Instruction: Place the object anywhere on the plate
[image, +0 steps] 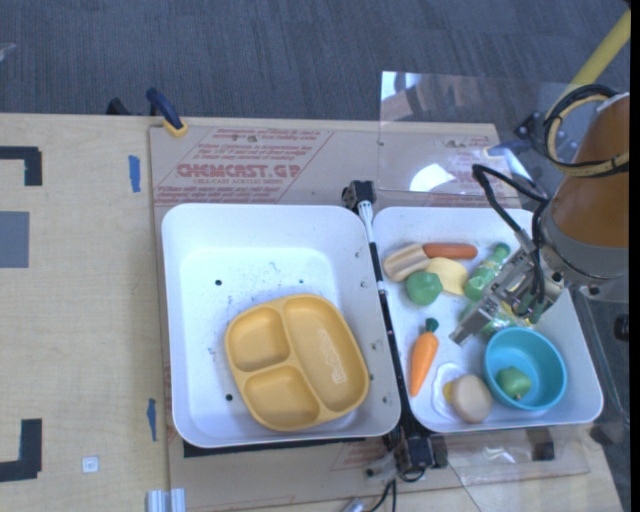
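The gripper (497, 308) sits low over the right bin (590, 400), near its right wall, between the green bottle (488, 270) and the blue bowl (524, 368). Whether it is open or closed cannot be told; nothing is visibly held between its parts.

The task does not say which object is meant. Nearest the gripper are the green bottle, touching or just beside it toward the bin's far edge, and the blue bowl just beside it toward the near right corner, holding a small green item (515, 381). A carrot (423, 361) lies near the bin's left wall, orange with a green top, tip pointing to the near edge.

The plate (293, 361) is yellow, three-compartment, and rests in the left bin (190, 300) at its near edge, well apart from the gripper.
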